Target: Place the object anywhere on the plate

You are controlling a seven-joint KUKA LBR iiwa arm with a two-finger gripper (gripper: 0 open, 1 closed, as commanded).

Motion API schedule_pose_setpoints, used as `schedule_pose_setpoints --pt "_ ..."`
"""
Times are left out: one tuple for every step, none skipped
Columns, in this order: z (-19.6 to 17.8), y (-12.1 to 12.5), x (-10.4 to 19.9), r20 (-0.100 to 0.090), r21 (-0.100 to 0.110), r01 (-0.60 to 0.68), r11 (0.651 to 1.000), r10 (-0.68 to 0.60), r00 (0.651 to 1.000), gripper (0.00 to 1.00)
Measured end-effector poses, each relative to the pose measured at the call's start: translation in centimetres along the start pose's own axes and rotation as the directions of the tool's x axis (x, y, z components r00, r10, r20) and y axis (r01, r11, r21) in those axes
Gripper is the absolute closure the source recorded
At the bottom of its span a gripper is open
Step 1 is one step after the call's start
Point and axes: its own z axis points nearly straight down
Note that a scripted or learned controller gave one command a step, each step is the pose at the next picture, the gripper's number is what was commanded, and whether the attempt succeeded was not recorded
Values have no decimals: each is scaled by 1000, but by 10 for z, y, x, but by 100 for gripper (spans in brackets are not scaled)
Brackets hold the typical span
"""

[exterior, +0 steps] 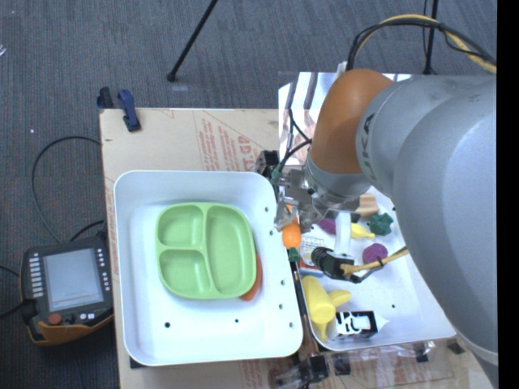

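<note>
Small orange object (290,237), rounded, sits just below gripper (289,214) at seam between two bins; contact with gripper unclear. Gripper state: cannot tell (wrist blocks view). Green three-compartment plate (206,250) lies left of gripper in left bin (138,331). Arm (422,160) hides much of right bin (405,298).

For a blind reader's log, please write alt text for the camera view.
A grey arm's gripper hangs over the bins' shared edge with a small orange object at its tip. The left bin holds a green divided plate; the right holds toys.
</note>
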Motion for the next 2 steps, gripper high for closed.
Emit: schedule_pose_setpoints --pt "-23 7 71 0 -3 -3 1000 3 1000 100" --pt "-22 6 70 4 -1 -2 1000 2 1000 0"
